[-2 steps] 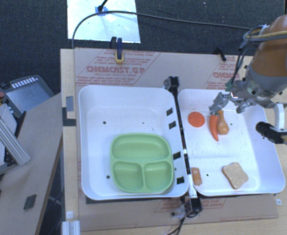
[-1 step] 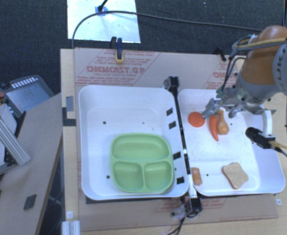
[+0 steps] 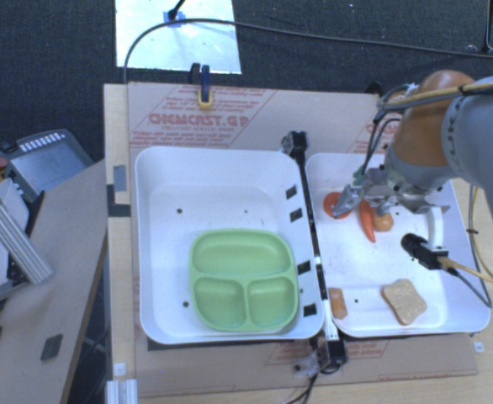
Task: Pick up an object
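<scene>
Carrot: a slim orange plastic carrot [image 3: 368, 222] is seen in the right white bin [image 3: 457, 310], near its upper middle; the long axis runs nearly up-down in the view, the tapered tip pointed toward the bin's near edge.
Neighbours: a round red-orange tomato-like piece [image 3: 334, 204] lies just left of the carrot; a small orange lump [image 3: 384, 221] sits just right, touching or nearly so.
Gripper: the gripper [image 3: 366, 190] is positioned low over the carrot's top end; whether its fingers are spread or pressed together cannot be told.
Other items: a tan, rough-looking bread slice [image 3: 404, 301] and a small orange block [image 3: 337, 303] lie near the front wall.
Left bin [image 3: 171, 175]: a glossy green three-compartment plate [image 3: 243, 279] is held.
</scene>
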`<act>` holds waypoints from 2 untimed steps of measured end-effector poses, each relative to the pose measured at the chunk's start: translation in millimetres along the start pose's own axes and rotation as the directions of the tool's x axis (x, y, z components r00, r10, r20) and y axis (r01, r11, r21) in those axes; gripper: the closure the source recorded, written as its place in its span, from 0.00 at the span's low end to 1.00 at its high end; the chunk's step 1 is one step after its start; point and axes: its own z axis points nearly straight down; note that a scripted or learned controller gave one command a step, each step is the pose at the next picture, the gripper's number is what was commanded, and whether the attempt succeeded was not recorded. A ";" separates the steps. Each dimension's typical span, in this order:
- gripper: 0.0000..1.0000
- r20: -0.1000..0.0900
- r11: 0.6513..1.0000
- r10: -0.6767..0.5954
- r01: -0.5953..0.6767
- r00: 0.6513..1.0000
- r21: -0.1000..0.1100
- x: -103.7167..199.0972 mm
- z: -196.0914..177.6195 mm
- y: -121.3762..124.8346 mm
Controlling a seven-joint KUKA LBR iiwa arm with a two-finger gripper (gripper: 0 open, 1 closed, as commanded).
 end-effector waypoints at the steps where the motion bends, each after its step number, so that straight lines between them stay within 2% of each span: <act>1: 1.00 0.001 1.000 0.001 -0.001 1.000 -0.007 -0.7 -14.4 2.0; 2: 1.00 0.001 1.000 0.000 0.000 1.000 -0.010 1.1 -69.9 -6.5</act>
